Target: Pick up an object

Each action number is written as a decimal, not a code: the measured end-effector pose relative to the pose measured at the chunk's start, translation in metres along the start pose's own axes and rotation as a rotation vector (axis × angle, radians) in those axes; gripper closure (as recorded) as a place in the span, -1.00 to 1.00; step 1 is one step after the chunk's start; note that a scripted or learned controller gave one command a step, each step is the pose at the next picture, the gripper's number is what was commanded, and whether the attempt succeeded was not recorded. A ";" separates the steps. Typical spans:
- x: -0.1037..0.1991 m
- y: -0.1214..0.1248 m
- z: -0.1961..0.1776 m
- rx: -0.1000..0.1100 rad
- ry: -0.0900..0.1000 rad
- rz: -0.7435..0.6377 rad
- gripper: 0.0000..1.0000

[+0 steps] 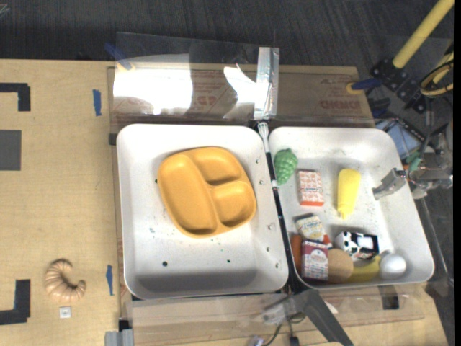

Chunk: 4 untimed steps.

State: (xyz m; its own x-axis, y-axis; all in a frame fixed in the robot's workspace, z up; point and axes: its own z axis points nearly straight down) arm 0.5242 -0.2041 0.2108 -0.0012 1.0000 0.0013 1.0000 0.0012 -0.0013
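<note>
The right bin [403, 215] holds several small items: a green knobbly toy [286, 164], a red-and-white carton [310, 187], a yellow corn-like piece [348, 190], another small carton [311, 228], a red box [315, 259], a black-and-white block [358, 243], a brown lump [339, 265] and a white ball [393, 265]. My gripper [389, 183] hangs at this bin's right rim, to the right of the yellow piece and apart from it. Nothing shows in its grasp.
The left bin [140, 215] carries an orange divided plate [207, 189]. A tan croissant toy [65, 280] lies on the bench at the far left. Clear plastic sheeting and tape stand behind the bins. Cables and a yellow bar crowd the upper right.
</note>
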 end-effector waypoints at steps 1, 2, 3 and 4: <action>0.053 0.066 0.022 -0.001 0.000 0.120 -1.00; 0.064 0.055 0.114 -0.003 -0.001 0.390 -1.00; 0.065 0.055 0.105 -0.001 -0.001 0.388 1.00; 0.137 0.119 0.024 -0.005 0.002 0.737 1.00</action>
State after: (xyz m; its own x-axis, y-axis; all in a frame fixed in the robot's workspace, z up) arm 0.6428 -0.0672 0.1870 0.6711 0.7413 0.0039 0.7413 -0.6711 0.0025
